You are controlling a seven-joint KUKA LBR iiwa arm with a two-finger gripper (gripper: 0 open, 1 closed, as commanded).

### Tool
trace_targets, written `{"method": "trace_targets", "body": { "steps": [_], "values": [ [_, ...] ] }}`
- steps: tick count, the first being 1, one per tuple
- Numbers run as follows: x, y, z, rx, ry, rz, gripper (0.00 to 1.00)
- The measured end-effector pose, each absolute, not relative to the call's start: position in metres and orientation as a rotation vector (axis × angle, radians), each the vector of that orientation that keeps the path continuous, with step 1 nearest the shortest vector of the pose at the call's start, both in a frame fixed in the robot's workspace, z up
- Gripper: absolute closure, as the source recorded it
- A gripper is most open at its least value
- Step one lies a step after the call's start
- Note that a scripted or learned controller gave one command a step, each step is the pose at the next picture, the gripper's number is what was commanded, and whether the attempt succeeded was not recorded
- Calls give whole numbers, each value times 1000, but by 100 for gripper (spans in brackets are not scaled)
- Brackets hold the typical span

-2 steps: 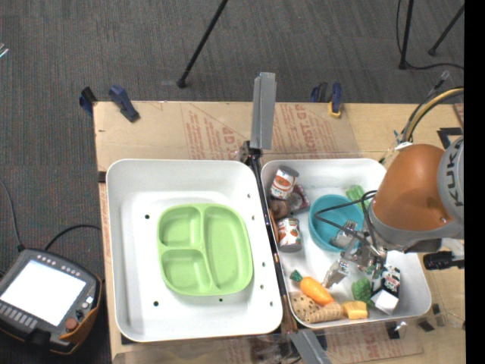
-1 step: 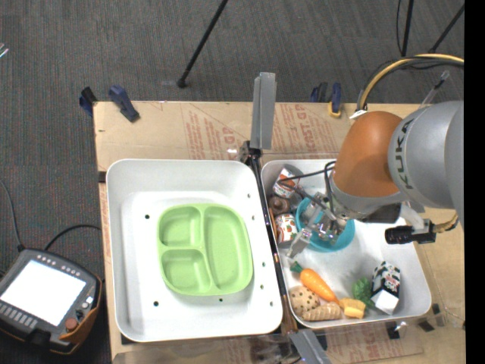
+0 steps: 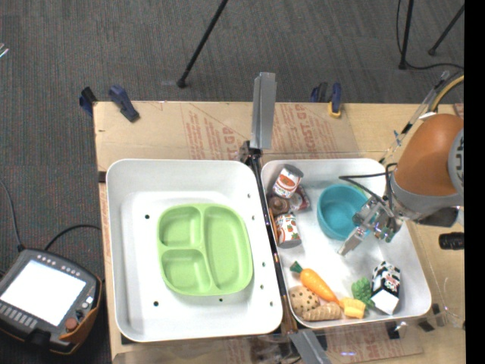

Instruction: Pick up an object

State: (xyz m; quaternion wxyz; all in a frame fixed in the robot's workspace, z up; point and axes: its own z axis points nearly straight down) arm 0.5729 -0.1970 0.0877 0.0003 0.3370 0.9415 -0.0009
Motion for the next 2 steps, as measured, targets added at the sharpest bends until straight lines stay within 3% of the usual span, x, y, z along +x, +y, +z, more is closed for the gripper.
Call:
{"method": "trace_targets", "body": {
  "steps": [1,2],
  "values": [
    [602,-152,88,1006,2975,4,0],
    [521,-134,87,1164,2922,1,0]
  ]
}}
